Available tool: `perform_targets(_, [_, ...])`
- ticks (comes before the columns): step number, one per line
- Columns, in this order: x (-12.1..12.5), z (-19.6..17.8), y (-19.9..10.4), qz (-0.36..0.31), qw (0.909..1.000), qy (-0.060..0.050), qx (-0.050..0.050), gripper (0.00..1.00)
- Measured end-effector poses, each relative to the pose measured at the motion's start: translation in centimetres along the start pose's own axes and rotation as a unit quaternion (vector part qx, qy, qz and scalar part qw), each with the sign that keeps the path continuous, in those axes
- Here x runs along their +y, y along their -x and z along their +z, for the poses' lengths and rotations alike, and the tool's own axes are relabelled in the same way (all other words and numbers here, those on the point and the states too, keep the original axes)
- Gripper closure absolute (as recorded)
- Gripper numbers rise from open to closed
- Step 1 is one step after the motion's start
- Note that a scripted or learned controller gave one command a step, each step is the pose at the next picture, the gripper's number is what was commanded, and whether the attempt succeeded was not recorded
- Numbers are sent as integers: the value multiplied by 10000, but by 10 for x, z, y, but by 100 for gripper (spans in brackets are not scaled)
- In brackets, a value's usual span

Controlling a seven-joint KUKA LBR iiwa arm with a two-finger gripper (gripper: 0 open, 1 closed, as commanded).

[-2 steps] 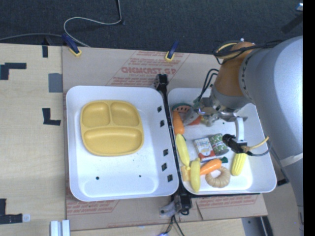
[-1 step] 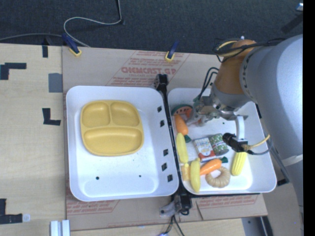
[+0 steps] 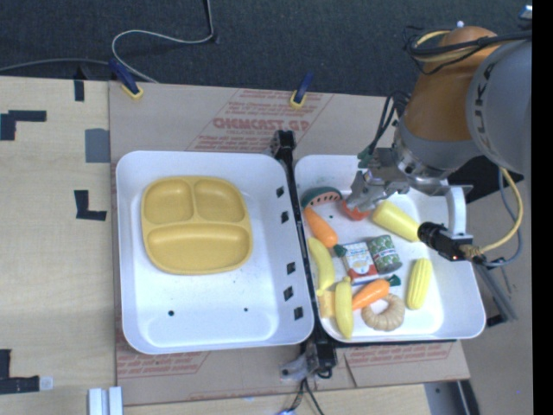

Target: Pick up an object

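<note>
We are looking down on a flat brown cardboard sheet with red printed lettering (image 3: pixel 259 124), which is lying over a pale wooden benchtop (image 3: pixel 47 258). Beyond the far edge of the cardboard sheet, dark grey carpet flooring (image 3: pixel 285 20) is filling the top of the view, and a thin pale cable (image 3: pixel 164 35) is looping across it. Two blue-and-yellow clamps (image 3: pixel 126 79) (image 3: pixel 301 90) are gripping the cardboard sheet's far edge. To the left of the cardboard sheet, black tape marks (image 3: pixel 24 121) and a grey square patch (image 3: pixel 97 143) are sitting on the benchtop. Even light is falling, without hard shadows.
</note>
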State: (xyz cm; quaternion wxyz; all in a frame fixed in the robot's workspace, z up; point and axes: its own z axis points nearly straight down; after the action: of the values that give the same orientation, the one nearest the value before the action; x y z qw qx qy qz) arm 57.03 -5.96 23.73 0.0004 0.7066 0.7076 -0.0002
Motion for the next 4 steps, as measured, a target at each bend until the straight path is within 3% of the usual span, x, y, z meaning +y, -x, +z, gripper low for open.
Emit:
perform_targets(1, [0, 0, 0, 0, 10000, -3, -1, 0])
perform_targets(2, [37, 151, 54, 5, 10000, 14, -7, 0])
perform_targets(3, [37, 142, 54, 3, 10000, 14, -10, 100])
perform_targets(4, [37, 142, 54, 4, 10000, 14, -10, 0])
